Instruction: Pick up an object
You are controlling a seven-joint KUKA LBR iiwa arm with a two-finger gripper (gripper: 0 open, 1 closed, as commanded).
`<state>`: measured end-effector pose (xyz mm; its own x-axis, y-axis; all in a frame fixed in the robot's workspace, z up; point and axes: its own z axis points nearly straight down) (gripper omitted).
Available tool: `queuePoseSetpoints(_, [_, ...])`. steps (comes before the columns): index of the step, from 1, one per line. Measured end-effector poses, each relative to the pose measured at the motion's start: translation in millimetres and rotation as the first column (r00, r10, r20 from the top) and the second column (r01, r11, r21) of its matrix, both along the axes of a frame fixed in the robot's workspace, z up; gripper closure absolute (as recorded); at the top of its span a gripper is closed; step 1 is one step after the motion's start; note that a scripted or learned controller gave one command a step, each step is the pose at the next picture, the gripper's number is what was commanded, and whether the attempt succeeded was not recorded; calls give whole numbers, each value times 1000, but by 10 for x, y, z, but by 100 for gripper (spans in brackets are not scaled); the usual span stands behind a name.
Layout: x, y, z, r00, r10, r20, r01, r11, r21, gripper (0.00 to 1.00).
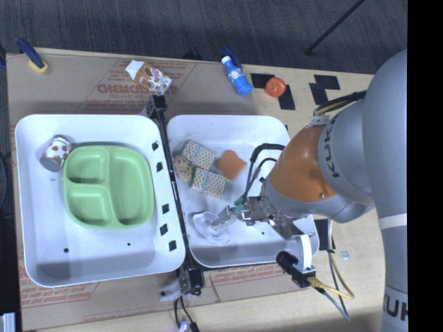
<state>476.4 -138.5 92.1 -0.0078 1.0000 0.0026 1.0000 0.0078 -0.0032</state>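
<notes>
In the camera view, we see the gripper [225, 218] low in the right bin [273, 126], its fingertips over a clear glass [210, 227] lying near the bin's front wall; we cannot tell whether it grips. Patterned boxes [199, 164] and an orange block [230, 163] lie behind. The left bin [31, 185] holds a green tray [109, 184].

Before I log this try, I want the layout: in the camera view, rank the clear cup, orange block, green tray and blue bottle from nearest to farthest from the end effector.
1. Clear cup, right bin, at the end effector.
2. Orange block, right bin, farther back.
3. Green tray, left bin.
4. Blue bottle, on the bench beyond the bins.
</notes>
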Motion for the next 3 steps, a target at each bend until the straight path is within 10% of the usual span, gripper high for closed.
queuePoseSetpoints(1, [3, 422, -2, 1000, 0, 2, 0, 1000, -3, 0])
queuePoseSetpoints(2, [11, 423, 96, 1000, 5, 1, -5, 1000, -2, 100])
queuePoseSetpoints(3, [8, 584, 1002, 1000, -2, 4, 2, 1000, -2, 100])
